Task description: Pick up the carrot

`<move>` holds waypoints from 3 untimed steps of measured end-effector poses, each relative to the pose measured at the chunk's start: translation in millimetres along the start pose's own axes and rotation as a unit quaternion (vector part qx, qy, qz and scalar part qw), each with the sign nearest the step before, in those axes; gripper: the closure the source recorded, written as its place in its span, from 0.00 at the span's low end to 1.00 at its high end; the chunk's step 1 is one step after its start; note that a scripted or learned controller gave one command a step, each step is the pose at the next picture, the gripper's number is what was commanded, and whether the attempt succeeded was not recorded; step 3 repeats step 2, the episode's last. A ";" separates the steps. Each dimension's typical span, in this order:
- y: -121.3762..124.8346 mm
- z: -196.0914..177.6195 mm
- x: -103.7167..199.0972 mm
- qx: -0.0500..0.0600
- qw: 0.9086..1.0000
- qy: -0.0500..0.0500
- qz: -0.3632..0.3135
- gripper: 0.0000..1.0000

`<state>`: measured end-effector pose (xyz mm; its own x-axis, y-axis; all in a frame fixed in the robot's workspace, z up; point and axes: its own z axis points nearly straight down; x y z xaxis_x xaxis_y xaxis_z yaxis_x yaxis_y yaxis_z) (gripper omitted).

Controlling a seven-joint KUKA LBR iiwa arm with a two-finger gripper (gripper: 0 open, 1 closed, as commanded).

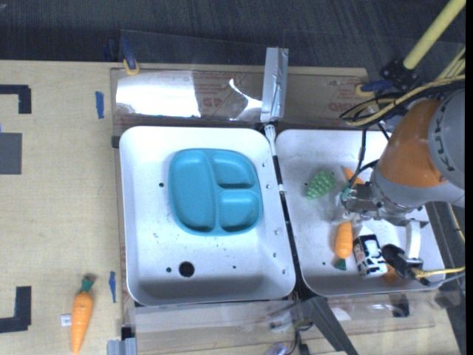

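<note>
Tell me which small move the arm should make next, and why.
Probably a short descent onto the carrot in the right bin. The gripper hangs just above its upper end and nothing is seen held, so lowering seems the sensible step before closing.

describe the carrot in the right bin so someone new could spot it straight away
Find the right bin, where the arm reaches in. Near its front edge, just below the gripper, lies the carrot, orange with a green tip toward the front. Unlike the green bumpy item further back, it is smooth and orange.
</note>
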<state>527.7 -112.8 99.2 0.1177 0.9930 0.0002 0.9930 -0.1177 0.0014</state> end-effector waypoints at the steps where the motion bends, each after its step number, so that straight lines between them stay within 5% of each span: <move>1: -26.9 12.0 -27.5 -0.002 1.000 0.000 -0.009 1.00; 2: -51.7 -130.5 41.5 -0.001 0.994 0.001 0.111 1.00; 3: -51.7 -130.5 41.5 -0.001 0.994 0.001 0.111 1.00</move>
